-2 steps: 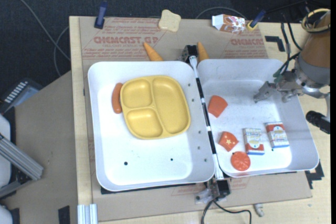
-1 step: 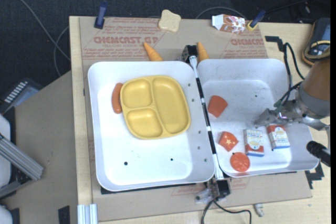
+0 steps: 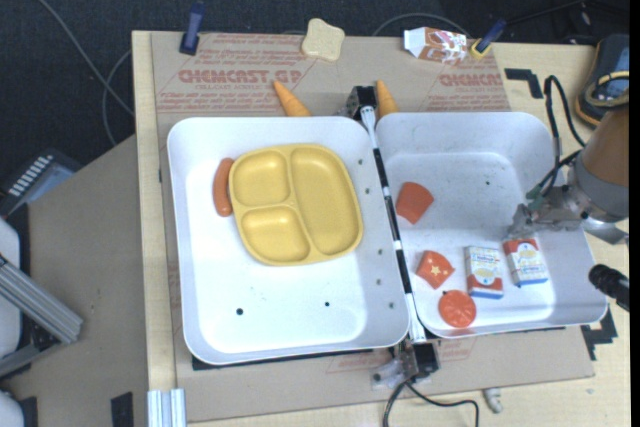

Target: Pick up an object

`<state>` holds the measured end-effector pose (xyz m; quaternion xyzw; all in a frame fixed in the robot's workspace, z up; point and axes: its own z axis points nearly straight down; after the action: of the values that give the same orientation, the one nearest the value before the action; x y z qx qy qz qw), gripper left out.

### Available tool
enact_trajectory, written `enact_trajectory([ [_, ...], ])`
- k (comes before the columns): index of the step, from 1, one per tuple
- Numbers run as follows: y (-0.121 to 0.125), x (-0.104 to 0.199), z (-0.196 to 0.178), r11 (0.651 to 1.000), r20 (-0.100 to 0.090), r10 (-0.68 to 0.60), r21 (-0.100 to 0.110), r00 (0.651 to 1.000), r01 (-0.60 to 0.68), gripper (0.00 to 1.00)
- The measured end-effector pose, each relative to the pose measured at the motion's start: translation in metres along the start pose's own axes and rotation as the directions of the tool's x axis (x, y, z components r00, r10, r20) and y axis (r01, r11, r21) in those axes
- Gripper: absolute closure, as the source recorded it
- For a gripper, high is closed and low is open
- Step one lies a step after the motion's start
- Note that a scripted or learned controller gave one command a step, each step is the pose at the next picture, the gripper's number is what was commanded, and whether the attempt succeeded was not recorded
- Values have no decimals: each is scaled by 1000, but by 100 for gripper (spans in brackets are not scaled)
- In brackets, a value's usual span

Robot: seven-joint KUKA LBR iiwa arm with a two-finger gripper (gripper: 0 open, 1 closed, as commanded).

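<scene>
The right bin (image 3: 460, 150) holds several small items: an orange-red wedge (image 3: 414, 201), a red piece with a light mark (image 3: 435, 268), a flat red disc (image 3: 458, 309) and two small cartons, one with blue print (image 3: 485, 272) and one with red print (image 3: 527, 265). My gripper (image 3: 528, 223) reaches in from the right, low over the bin's right side. It sits just above the red-print carton's far end. The arm's grey wrist (image 3: 605, 170) rises behind it. Nothing is visibly lifted.
The left bin (image 3: 290, 315) holds a yellow divided plate (image 3: 295, 203) with a sausage (image 3: 222, 187) beside its left rim. Behind the bins lie two carrot pieces (image 3: 290, 99) (image 3: 385, 98), a bread slice (image 3: 323, 39), a crumpled carton (image 3: 436, 43) and a blue clip (image 3: 190, 30).
</scene>
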<state>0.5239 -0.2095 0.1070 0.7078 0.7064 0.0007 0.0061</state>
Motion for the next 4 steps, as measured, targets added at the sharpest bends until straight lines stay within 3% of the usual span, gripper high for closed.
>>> enact_trajectory([
  [1,0,0,0,1000,0,0,0,1000,0,0],
  [2,-14,22,15,1000,8,2,-13,1000,-2,0],
  [3,-14,21,5,1000,10,3,-16,1000,-2,100],
  [4,-27,41,-37,1000,-7,-3,8,1000,3,100],
])
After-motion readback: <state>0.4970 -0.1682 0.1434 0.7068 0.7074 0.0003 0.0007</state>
